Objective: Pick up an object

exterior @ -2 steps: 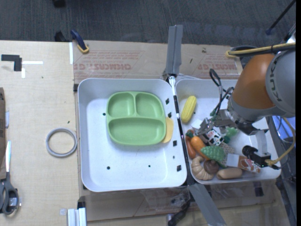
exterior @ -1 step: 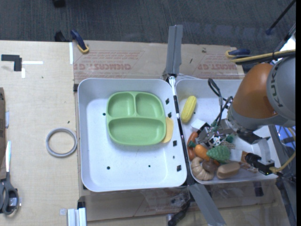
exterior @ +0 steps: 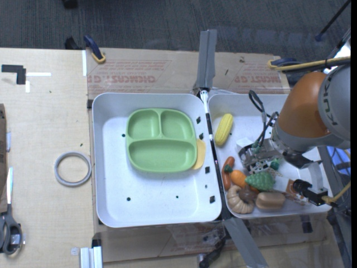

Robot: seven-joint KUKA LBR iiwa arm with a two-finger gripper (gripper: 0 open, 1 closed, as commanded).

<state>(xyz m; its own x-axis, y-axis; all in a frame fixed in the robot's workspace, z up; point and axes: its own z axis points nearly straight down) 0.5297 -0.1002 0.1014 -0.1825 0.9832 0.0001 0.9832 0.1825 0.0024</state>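
My gripper [exterior: 258, 159] hangs low over the right bin [exterior: 241, 97], at the end of the grey arm with the orange band [exterior: 304, 106]. Just below and left of it lies a cluster of toy food: a red-orange piece [exterior: 227, 168], an orange ball [exterior: 239, 178], a spiky green piece [exterior: 260, 181], a brown loaf [exterior: 270, 200] and a tan ridged pastry [exterior: 240, 200]. The gripper's tip sits right above the green piece; whether it touches any item is hidden. A yellow corn cob [exterior: 223, 129] lies apart at the bin's upper left.
The left bin [exterior: 96, 149] holds a green divided plate [exterior: 162, 140] with a yellow piece [exterior: 200, 154] tucked at its right edge. On the bench to the left lie a tape ring [exterior: 73, 168] and scissors [exterior: 10, 231]. A blue clamp [exterior: 95, 48] sits behind.
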